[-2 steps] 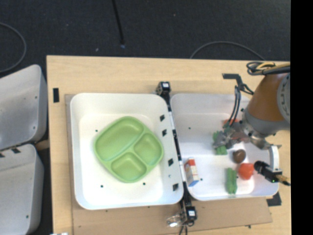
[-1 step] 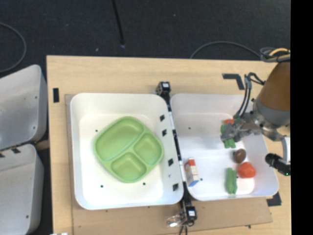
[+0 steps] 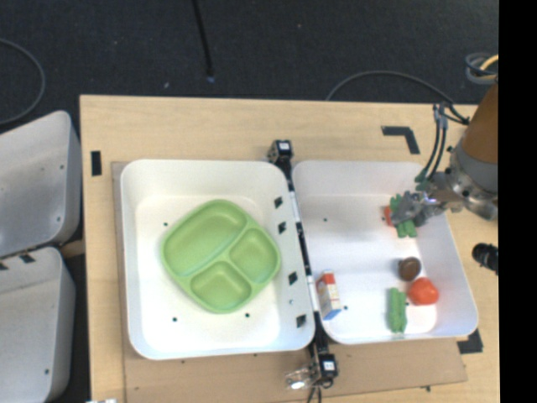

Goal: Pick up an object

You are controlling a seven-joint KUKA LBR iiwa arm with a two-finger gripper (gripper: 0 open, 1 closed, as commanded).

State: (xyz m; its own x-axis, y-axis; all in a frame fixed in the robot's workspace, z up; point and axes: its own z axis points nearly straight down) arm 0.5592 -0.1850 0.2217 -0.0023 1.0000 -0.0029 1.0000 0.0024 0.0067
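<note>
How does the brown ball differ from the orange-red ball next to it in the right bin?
The brown ball is darker and smaller than the orange-red ball. The brown ball sits farther from the bin's near rim; the orange-red ball lies nearer it, close to the green block. Both are roundish, rest in the right bin, and lie apart from the gripper.

A pale wooden surface (image 3: 201, 128) is filling the middle of the scene, its grain plain and evenly lit, with small black corner marks (image 3: 403, 137) sitting near its far right corner and along its left edge. Beyond its far edge, dark carpeted floor (image 3: 126, 32) is stretching across the top. A thin cable (image 3: 200, 28) is running across that floor, and another cable (image 3: 377, 78) is arching toward the surface's far edge. Off the left edge, two white rounded panels (image 3: 33, 183) are lying against the floor.
</note>
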